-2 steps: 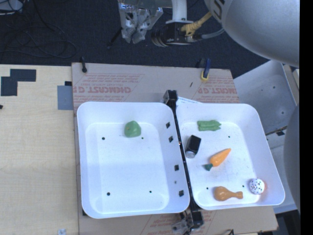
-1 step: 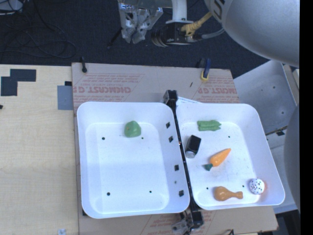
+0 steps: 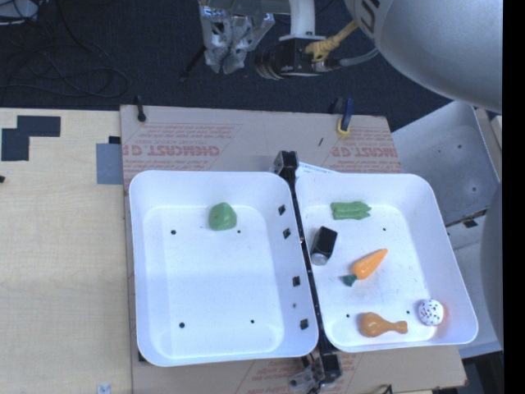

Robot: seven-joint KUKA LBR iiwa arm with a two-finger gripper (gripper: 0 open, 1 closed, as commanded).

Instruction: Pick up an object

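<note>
The orange drumstick toy (image 3: 380,326) lies lengthwise across the right bin (image 3: 443,220), well below the raised end effector (image 3: 234,43), whose opening I cannot tell.

The left bin (image 3: 156,302) holds one rounded lump (image 3: 221,216) near its far wall. In the right bin (image 3: 443,220), a pea pod toy (image 3: 350,210) lies far; a small cylinder (image 3: 322,245) near the divider, a toy carrot (image 3: 367,264) right of it; a toy drumstick (image 3: 379,326) and a dotted ball (image 3: 430,312) lie nearest
</note>
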